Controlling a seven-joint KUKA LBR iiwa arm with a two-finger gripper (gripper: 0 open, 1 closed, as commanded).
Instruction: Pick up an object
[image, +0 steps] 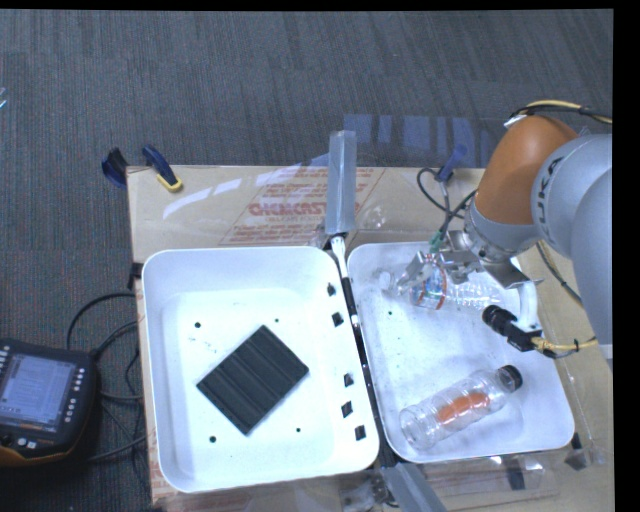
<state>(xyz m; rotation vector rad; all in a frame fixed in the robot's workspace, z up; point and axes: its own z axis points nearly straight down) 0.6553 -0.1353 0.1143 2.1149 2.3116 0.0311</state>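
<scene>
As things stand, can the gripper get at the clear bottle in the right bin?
Probably yes: the clear bottle lies alone on the right bin floor, nothing over it, and the gripper is above the same bin.

A handheld control pendant (40, 400) lies on dark carpet (200, 80) beside the bench.

A: Where is there room in the right bin (560, 425)?

B: The middle of its floor lies bare, between the arm (545, 195) at the far side and the clear bottle (462, 407) lying near the front wall.

A: And what blocks the far side?

B: The gripper (432, 280) hangs low there, with a black fitting (508, 328) and cables just beside it.

A: The left bin (155, 300)?

B: A black ribbed mat (253, 378) lies flat at its middle; all around the mat the floor is open. The divider (347, 320) with black clips stands between the bins.
</scene>
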